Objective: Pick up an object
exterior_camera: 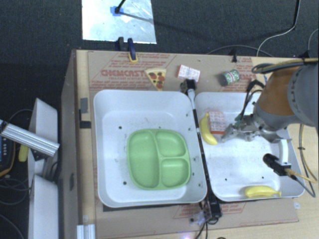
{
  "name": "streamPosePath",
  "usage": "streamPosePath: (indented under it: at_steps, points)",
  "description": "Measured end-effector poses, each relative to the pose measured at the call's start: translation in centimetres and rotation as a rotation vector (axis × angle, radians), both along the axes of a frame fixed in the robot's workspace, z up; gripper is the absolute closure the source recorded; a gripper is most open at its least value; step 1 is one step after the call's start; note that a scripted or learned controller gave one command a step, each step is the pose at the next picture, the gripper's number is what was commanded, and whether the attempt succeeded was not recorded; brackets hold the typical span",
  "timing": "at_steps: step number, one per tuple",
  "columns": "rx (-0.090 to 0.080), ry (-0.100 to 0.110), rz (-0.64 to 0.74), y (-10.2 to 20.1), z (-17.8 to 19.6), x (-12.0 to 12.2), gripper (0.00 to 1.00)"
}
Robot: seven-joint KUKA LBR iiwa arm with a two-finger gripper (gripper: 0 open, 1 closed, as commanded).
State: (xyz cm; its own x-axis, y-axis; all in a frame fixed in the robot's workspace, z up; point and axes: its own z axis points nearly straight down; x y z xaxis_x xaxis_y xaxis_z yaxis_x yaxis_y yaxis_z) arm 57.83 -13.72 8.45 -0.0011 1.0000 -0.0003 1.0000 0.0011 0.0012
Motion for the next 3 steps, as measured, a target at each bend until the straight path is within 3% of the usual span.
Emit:
streamPosePath:
  at_steps: [1, 2, 3]
  points:
    - [0.001, -0.006, 0.004, 5.7, 10.2, 9.0, 0.00]
    - [0.000, -0.003, 0.003, 3.6, 0.9, 3.7, 0.00]
    - [0.000, -0.003, 0.004, 3.6, 2.0, 3.7, 1.00]
